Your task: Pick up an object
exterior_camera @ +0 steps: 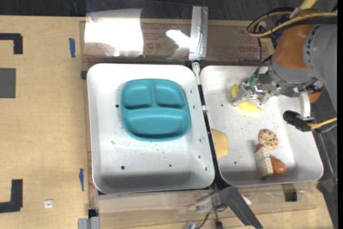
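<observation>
While the grey arm reaches in from the right, its two-finger gripper (247, 92) sits low in the right white bin (300, 169), over a yellow banana-like piece (248, 106); whether it grips cannot be told. A teal divided plate (155, 109) lies in the left white bin (102, 158).

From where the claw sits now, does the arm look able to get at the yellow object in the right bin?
Probably yes. The claw is right over the yellow object in the right bin, with nothing lying between them.
</observation>
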Action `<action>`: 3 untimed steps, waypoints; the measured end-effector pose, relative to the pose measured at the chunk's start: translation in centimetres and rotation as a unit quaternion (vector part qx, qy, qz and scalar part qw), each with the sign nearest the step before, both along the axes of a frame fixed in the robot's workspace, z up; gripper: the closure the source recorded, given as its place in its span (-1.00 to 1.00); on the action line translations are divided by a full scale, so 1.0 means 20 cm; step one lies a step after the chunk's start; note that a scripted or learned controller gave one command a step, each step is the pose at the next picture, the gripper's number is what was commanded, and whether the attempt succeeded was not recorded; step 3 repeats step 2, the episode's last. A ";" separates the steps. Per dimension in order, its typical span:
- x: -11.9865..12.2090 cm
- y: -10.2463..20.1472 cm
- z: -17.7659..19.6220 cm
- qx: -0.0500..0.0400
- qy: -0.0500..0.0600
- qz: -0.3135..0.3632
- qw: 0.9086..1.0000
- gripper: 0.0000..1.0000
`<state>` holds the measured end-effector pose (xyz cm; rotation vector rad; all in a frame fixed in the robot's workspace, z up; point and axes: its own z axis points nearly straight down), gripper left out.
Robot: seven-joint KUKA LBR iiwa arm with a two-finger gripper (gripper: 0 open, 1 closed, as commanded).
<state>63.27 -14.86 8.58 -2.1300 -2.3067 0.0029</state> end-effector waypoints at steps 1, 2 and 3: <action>0.01 0.01 0.06 -0.001 -0.003 0.002 1.000 1.00; 0.18 0.27 0.52 0.000 -0.004 -0.130 0.992 1.00; 0.18 0.27 0.52 0.000 -0.004 -0.130 0.992 1.00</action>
